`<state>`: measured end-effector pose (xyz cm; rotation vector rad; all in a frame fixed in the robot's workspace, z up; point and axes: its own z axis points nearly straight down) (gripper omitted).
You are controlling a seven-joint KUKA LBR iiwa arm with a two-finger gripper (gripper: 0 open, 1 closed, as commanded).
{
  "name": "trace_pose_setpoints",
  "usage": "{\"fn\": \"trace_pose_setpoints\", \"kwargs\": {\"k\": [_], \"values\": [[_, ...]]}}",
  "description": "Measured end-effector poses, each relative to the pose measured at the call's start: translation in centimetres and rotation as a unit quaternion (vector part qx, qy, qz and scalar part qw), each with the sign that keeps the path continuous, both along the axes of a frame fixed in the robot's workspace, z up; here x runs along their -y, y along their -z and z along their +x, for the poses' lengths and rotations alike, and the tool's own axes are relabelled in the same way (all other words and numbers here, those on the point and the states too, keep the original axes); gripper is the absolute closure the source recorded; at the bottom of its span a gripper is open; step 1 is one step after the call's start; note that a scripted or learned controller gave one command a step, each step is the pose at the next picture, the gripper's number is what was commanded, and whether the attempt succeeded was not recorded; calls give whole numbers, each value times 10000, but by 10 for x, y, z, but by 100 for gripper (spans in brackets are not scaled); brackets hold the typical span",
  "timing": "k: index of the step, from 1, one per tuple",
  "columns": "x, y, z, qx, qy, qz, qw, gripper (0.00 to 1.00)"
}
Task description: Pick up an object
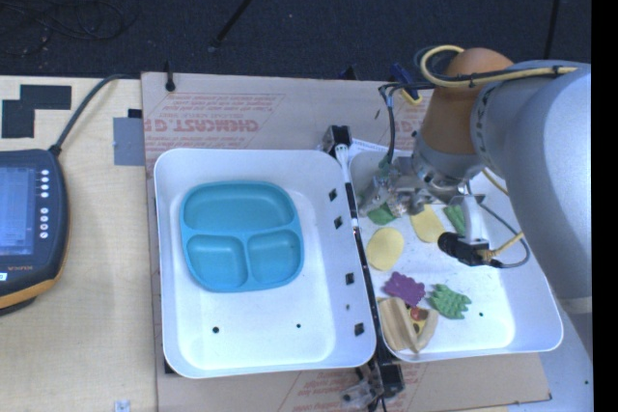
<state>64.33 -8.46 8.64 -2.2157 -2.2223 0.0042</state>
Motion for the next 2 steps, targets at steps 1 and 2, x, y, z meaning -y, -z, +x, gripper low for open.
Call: {"fn": "trace_pose_setpoints", "kwargs": {"k": [1,2], "values": [[6,0,0,3,16,-3,10000,0],[-3,0,0,-3,6,0,10000,0]]}}
